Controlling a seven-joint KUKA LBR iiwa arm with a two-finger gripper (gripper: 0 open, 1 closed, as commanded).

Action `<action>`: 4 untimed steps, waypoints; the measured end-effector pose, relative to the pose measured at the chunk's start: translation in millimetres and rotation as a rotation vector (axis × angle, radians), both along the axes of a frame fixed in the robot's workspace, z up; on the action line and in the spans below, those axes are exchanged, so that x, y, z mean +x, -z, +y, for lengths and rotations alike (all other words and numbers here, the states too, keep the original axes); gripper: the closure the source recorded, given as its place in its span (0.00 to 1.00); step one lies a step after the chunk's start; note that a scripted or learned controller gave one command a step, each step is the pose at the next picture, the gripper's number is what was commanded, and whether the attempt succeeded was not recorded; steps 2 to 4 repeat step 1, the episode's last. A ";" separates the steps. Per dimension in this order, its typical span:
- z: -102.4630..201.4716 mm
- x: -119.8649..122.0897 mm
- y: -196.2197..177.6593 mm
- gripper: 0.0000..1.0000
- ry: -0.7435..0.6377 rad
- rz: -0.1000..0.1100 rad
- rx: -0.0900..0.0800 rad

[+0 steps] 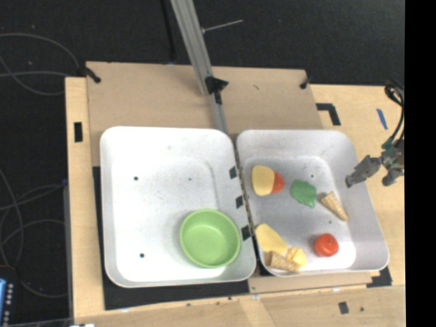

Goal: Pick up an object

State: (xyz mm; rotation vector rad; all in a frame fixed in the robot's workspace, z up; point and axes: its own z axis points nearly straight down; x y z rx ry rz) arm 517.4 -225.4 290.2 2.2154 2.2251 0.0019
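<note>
From above, the right bin [344, 148] makes the handiest landmark, since all the small toys lie in it. Near its left wall sits a yellow-and-red piece [266, 181]; toward the middle lies a green piece [304, 193], and just right of that a tan cone [334, 206], close to the green piece though I cannot say whether they touch. In the bin's near right corner rests a red ball [326, 245], well apart from the rest, and along the near wall at the left lies a yellow wedge [270, 238] with a ridged yellow-tan piece [287, 258] tight against it. Left of the right bin, its twin [136, 155] carries a green bowl [210, 238] near the wall the two share. The gripper [371, 170] hangs at the right bin's right rim, about level with the cone, dark and small against the edge of the view; I see nothing in it, but how wide it stands I cannot tell from here. As for progress, the pick looks not yet made: every toy lies on the bin floor and none is lifted. What is left, by my reckoning, is nearly the whole job: settling over one piece, going down, closing and raising it. The cone lies nearest the gripper.
</note>
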 end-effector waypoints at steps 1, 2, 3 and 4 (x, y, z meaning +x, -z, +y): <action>0.2 0.1 0.0 0.00 0.000 0.000 0.000; 0.2 0.1 0.0 0.00 0.000 0.000 0.000; 0.2 0.1 0.0 0.00 0.000 0.000 0.000; 0.2 0.1 0.0 0.00 0.000 0.000 0.000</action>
